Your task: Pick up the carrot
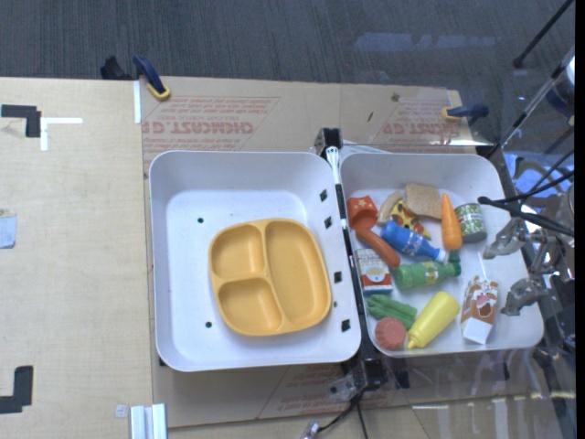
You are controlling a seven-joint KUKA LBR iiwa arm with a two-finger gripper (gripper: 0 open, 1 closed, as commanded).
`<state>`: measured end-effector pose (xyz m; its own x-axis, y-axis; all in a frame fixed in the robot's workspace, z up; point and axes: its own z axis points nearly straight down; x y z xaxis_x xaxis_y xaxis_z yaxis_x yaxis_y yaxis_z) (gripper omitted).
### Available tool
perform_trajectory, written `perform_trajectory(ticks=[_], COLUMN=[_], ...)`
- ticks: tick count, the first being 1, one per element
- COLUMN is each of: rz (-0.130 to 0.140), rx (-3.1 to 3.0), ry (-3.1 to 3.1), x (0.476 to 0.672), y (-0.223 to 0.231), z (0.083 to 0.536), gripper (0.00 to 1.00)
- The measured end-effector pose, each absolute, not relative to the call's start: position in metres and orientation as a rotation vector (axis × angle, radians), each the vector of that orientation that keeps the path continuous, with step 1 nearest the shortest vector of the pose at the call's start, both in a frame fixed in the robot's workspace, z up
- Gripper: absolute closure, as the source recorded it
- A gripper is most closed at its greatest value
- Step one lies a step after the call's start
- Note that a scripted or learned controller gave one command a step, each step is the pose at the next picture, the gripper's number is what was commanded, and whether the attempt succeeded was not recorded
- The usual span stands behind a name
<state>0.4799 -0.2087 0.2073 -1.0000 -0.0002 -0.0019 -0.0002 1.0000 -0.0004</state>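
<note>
Camera view, everything placed vs. the blue bottle, which lies about mid right bin.

The carrot lies just right of the blue bottle, slightly toward the far wall, long axis running far-to-near, thin end far. It looks to touch the green can on its right side. A bread slice sits just beyond the blue bottle, w/ a pizza slice touching it on the far-left side.

Left of the blue bottle: a red sausage at a slant, and a red cup farther left by the bin wall. Near side of the blue bottle: a green bottle just beside it, then a yellow squeeze bottle nearer the front wall. A juice carton stands to the near-right.

My gripper hangs right of the blue bottle, over the bin's right rim, well apart from the carrot. Jaws are spread, nothing btwn them.

Far left of the blue bottle, in the left bin, lies a yellow divided plate.
</note>
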Motion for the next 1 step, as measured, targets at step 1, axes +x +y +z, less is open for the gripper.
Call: perform_trajectory(ticks=[1], rz=[-0.001], rx=[0.207], ry=[3.128], x=[0.4996], y=[-0.2221], z=[0.1116], gripper=[0.00])
